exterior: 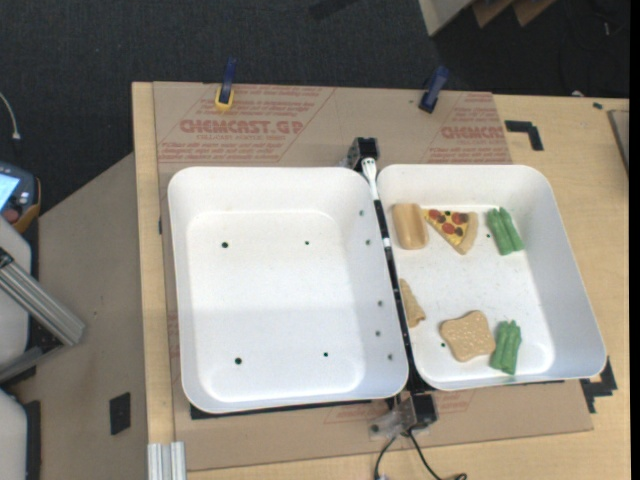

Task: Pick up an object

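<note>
Lying in the right bin [566, 286]: bun [408, 225] at 11 o'clock, pizza slice [452, 227] toward 12, green pods [505, 231] at 1, toast [467, 335] at 6. Left bin [265, 298] alongside on tabletop [150, 268]. Claw apart or together: cannot tell.

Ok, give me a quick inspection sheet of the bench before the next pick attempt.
Surface: cardboard-covered bench bearing left bin and right bin, side by side.
Job's things: all in the right bin: bread roll, pizza slice, two green vegetable pieces, toast slice, a tan piece at the left wall.
Clutter: nothing seen.
Grippers: nothing seen.
Cables: a cable leads off the near edge.
Surroundings: two clamps on the far edge; dark floor.
</note>
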Motion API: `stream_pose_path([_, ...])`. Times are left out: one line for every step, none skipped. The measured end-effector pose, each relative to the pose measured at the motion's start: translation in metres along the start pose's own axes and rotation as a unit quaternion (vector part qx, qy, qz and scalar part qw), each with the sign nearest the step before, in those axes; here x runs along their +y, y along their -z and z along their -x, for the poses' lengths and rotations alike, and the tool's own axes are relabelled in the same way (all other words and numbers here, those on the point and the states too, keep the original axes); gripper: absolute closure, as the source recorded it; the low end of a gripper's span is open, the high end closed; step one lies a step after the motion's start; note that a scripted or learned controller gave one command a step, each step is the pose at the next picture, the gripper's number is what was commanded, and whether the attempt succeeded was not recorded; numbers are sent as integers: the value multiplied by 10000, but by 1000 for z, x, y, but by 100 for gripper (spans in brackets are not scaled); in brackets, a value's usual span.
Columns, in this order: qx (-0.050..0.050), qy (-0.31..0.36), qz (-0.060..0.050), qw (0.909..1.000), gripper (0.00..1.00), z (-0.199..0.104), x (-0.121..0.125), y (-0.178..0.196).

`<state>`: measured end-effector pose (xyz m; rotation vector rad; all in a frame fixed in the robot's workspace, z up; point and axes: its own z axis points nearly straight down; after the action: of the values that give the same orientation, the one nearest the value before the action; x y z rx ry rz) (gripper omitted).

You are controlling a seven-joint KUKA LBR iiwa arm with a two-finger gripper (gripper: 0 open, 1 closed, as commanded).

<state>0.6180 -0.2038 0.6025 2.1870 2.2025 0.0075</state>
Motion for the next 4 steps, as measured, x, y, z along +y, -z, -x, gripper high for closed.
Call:
stream_pose_path([-17, 3, 24, 10000, 100, 0, 1, 11])
stream_pose_path([-36, 6, 48, 10000, 100, 0, 2, 22])
stream_pose_path([-53, 11, 72, 10000, 100, -1, 3, 33])
stream_pose_path([-71, 15, 100, 9999, 100, -1, 3, 44])
